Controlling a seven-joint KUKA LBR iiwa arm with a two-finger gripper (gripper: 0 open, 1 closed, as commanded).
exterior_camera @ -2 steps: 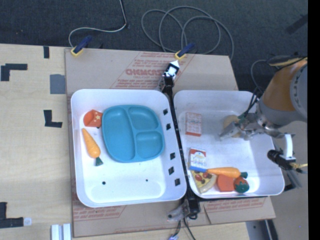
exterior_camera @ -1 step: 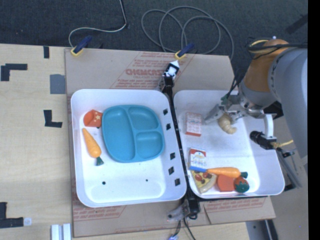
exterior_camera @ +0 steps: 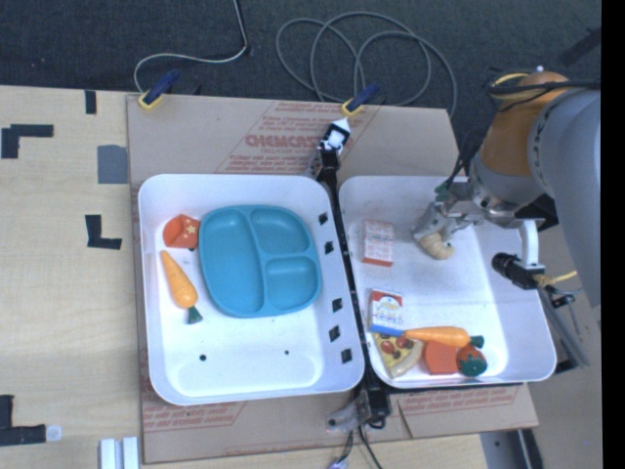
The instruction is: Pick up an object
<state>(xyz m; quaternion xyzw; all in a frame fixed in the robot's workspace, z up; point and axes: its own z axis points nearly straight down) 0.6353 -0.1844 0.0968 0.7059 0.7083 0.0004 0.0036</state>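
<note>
My gripper (exterior_camera: 437, 229) reaches into the right bin (exterior_camera: 508, 311) near its upper right part. A small beige rounded object (exterior_camera: 437, 249) lies right under its tip, touching or nearly touching it. The same bin holds a white and orange packet (exterior_camera: 378, 242), a small red and white box (exterior_camera: 387, 311), a carrot (exterior_camera: 437, 337), a pizza slice (exterior_camera: 395, 357), a red block (exterior_camera: 441, 361) and a red round fruit with a green top (exterior_camera: 474, 361).
The left bin (exterior_camera: 244, 369) holds a blue divided plate (exterior_camera: 261, 259), a red tomato-like piece (exterior_camera: 181, 231) and a second carrot (exterior_camera: 178, 279). A black divider (exterior_camera: 337, 262) runs between the bins. Cables (exterior_camera: 361, 57) lie behind them.
</note>
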